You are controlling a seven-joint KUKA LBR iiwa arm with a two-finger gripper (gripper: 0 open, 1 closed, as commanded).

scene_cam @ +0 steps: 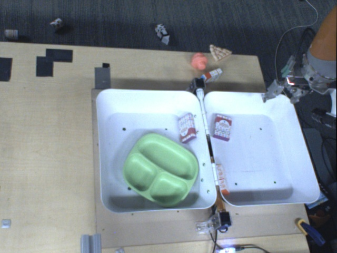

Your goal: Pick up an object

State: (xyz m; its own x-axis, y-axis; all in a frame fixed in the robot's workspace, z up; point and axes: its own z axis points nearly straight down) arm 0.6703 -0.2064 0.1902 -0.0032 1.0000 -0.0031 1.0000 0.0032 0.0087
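Note:
A green divided plate (160,167) lies tilted in the left bin (113,109). Beside it, near the divider, stands a small red-and-white carton (186,127). A red packet (222,127) lies flat in the right bin (274,162), close to its upper left corner. A slim orange-and-white item (220,179) rests along the divider at the right bin's left wall. My gripper (275,90) hangs over the right bin's upper right corner, well away from every object, with nothing visible in it. The arm's orange band (324,41) is above it at the right edge.
On the bench behind the bins lie a pink ball (199,61), a toy pizza slice (219,52) and a small red-tipped tube (212,75). Cables (295,33) loop near the arm. Black blocks (52,59) sit at the far left.

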